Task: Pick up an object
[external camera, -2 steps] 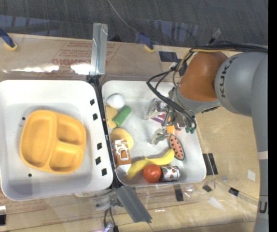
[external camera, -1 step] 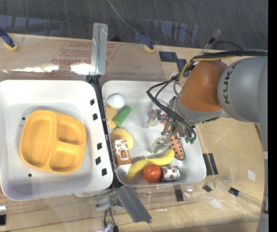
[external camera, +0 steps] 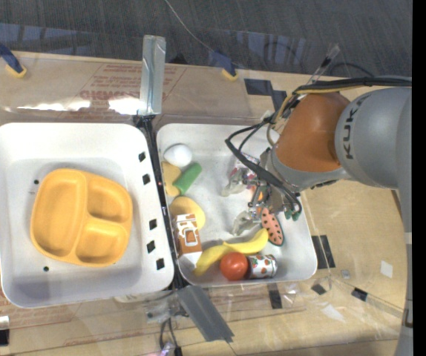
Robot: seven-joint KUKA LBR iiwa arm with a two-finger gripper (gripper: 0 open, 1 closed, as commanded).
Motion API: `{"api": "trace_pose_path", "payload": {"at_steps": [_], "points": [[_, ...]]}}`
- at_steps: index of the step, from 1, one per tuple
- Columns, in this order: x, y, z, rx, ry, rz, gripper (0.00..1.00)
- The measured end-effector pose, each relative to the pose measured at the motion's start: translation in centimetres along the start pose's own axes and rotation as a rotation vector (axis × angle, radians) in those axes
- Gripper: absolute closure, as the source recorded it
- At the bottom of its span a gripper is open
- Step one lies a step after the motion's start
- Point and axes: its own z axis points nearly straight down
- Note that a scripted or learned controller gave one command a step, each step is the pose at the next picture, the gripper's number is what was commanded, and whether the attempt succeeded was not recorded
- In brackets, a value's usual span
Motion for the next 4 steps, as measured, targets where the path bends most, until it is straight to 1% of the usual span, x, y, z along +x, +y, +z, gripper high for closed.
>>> {"api": "trace_pose_path", "payload": {"at_steps": [1,2,3,4], "points": [[0.0,0.0,0.0,0.0,0.0,0.0,0.0],[-5.4,-2.0,-1.9,0.001,-0.004,-0.162,0.0],[-4.1,0.0,0.0,-0.001,0.001,-0.201,0.0],[-1.1,-2.1,0.0,-0.001,0.001,-0.287,0.0]]}}
